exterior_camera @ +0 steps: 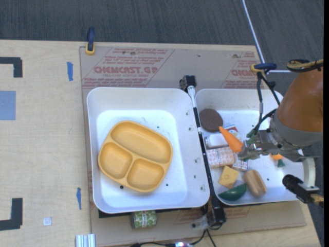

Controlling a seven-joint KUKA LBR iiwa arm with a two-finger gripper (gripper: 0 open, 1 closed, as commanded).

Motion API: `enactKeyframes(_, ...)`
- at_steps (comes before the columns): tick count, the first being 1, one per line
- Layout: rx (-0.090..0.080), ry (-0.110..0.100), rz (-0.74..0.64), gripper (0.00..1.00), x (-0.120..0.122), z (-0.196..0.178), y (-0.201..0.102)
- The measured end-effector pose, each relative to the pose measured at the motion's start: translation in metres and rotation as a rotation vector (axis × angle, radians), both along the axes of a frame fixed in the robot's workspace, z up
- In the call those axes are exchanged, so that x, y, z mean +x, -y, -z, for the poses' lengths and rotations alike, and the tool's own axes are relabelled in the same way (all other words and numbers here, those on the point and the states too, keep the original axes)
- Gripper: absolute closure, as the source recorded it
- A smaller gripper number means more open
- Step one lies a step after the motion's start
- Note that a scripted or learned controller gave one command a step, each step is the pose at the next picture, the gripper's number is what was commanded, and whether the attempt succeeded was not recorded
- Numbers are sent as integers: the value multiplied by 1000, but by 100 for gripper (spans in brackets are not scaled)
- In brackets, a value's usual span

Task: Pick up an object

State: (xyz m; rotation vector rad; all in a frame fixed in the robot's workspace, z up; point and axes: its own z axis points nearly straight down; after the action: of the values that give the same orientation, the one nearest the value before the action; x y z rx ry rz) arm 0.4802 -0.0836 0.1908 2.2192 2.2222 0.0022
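Observation:
My gripper (250, 151) hangs low in the right bin (241, 98), just right of an orange carrot (230, 139) and above a tan bread roll (254, 182). Close by lie a brown round patty (211, 119), a pinkish wafer block (220, 156), a yellow cheese wedge (229, 177) and a dark green vegetable (232, 193). Nothing shows as lifted off the bin floor. A small orange piece (278, 157) peeks out right of the wrist. The arm hides the bin's right part.
The left bin (97, 112) holds a yellow three-compartment plate (135, 156). A green can (145, 219) lies on the bench below the bins. Black clamps (188, 81) sit along the divide between bins. A cable (252, 19) runs in from the top.

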Motion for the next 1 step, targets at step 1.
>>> enactKeyframes(1,0,0,1,0,0,0,0)
